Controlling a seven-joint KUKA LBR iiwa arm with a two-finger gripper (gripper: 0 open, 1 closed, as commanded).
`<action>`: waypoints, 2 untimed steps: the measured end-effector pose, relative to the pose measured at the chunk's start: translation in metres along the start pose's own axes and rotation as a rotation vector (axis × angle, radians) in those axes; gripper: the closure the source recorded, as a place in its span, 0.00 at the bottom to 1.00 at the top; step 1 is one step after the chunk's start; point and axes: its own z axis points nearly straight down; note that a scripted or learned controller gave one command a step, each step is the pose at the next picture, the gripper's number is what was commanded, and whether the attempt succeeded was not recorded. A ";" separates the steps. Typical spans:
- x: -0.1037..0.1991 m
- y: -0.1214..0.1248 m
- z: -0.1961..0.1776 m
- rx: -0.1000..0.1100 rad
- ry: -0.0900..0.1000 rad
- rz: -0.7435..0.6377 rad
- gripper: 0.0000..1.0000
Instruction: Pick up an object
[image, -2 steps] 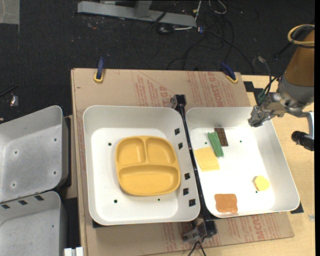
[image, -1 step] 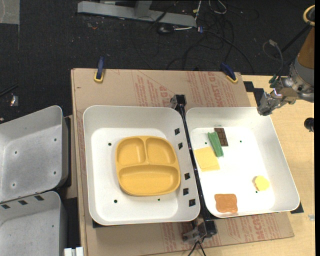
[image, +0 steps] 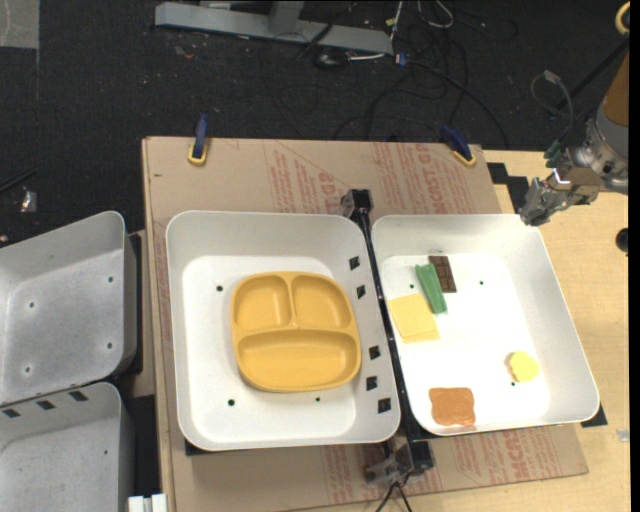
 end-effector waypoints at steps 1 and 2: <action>0.052 -0.014 0.017 0.007 0.003 -0.003 1.00; 0.101 -0.033 0.031 0.007 0.004 -0.004 1.00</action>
